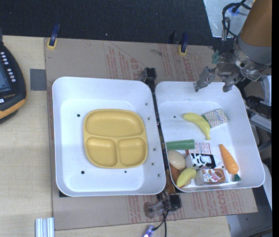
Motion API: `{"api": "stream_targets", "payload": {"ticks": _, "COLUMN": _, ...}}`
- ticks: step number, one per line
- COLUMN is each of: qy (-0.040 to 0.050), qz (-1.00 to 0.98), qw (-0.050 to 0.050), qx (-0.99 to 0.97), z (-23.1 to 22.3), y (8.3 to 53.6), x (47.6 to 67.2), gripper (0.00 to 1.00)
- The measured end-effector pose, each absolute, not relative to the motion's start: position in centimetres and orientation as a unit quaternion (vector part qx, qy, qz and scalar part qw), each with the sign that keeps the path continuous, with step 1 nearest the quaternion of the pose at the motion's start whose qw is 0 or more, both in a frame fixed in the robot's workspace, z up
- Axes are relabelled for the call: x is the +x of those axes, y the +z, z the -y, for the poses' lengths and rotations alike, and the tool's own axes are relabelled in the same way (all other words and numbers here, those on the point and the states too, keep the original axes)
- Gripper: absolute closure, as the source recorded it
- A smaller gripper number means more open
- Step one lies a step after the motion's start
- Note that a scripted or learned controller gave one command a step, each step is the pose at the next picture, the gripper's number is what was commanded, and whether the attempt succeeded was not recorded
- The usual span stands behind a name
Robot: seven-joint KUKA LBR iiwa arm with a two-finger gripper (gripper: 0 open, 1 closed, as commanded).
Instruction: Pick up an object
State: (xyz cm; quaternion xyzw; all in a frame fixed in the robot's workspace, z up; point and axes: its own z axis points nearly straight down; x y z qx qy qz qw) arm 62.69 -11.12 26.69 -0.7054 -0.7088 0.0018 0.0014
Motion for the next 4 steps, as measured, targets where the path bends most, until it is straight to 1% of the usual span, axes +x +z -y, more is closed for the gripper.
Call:
{"api": "stream_targets", "payload": {"ticks": 1, "qy": 0.0032, "qz": 0.709, "qw": 0.002, "qx": -0.706, "z": 16.1, "y": 14.9, "x": 62.1, "gripper": 0.0}}
{"api": "stream_targets", "payload": {"ticks": 2, "qy": 0.0005, "qz": 0.71, "qw": -0.002, "qx": -0.705, "z": 16.8, "y": 9.5, "x": 60.6, "gripper": 0.0}}
{"api": "stream_targets", "payload": {"ticks": 3, "qy": 0.0016, "qz": 0.71, "qw": -0.003, "qx": -0.704, "z": 17.0, "y": 10.7, "x": 60.7, "gripper": 1.0}}
{"api": "stream_targets", "payload": {"ticks": 4, "qy": 0.0017, "qz": 0.71, "qw": 0.001, "qx": -0.704, "z": 8.8, "y": 19.3, "x": 58.0, "gripper": 1.0}}
